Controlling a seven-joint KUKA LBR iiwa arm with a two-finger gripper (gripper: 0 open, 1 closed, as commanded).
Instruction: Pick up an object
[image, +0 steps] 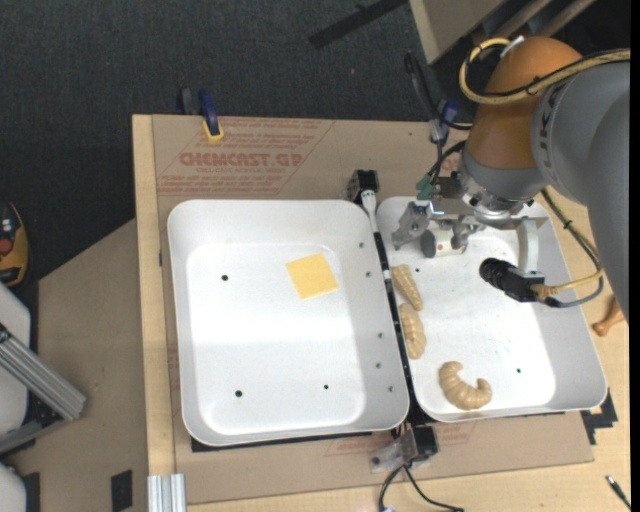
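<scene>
My gripper (435, 232) hangs over the back left corner of the right bin (560, 345), and its fingers stand apart with nothing visible between them. Just in front of it, along the bin's left wall, lie two tan bread-like pieces, one (407, 286) behind the other (412, 333). A tan croissant-shaped piece (464, 385) rests near the right bin's front edge. A flat yellow square (312, 275) lies in the back middle of the left bin (200, 330).
The grey arm with its orange band (520, 90) covers the back right of the right bin. A black cable fitting (505, 278) hangs off the wrist above the bin floor. Both bins sit on a cardboard sheet (250, 155); a blue clamp (208, 108) grips its back edge.
</scene>
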